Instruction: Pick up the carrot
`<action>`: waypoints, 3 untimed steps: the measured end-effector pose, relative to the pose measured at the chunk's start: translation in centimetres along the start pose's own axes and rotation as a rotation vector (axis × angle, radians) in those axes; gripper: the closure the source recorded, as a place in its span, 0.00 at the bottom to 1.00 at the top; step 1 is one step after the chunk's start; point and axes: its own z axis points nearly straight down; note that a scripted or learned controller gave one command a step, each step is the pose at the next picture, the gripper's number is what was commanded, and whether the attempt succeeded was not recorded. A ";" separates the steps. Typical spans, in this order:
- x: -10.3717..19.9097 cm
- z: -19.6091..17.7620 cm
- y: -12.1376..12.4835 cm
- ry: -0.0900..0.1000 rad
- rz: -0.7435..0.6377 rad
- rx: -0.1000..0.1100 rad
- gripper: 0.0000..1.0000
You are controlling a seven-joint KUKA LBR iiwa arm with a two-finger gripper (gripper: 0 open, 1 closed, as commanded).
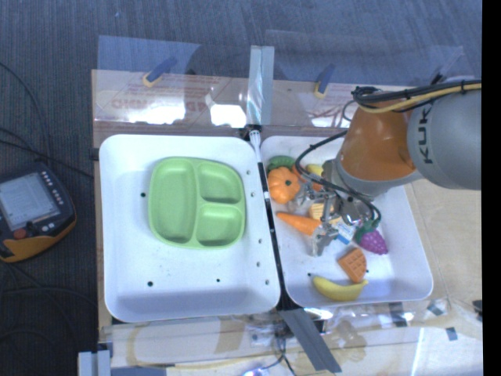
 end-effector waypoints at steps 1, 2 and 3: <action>3.6 -0.1 0.7 -0.007 -0.028 0.003 0.00; 3.4 -1.3 0.7 -0.010 -0.029 0.007 1.00; 5.4 -9.6 -4.8 0.001 -0.228 0.000 1.00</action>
